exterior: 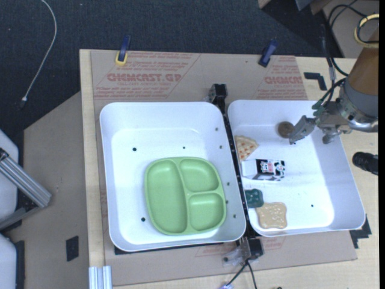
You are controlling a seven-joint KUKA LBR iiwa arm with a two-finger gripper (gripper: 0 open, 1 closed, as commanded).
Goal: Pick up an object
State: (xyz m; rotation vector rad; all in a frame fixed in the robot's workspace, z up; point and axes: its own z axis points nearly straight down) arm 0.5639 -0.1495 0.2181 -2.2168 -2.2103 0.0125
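Observation:
The right bin (337,185) holds several small items. A round brown piece (284,129) lies near its back wall, and a tan triangular cracker (245,146) rests by the left wall. A black-and-white packet (270,168) sits mid-bin. At the front left are a teal piece (253,197) and a beige toast-shaped piece (272,215). My gripper (313,135) hovers over the back right of this bin, just right of the brown piece. It is open, with nothing between its fingers.
The left bin (120,137) holds a green divided plate (183,194). A black clamp (218,93) sits at the back between the bins. Blue clips (267,53) hold the cardboard base at its far edge.

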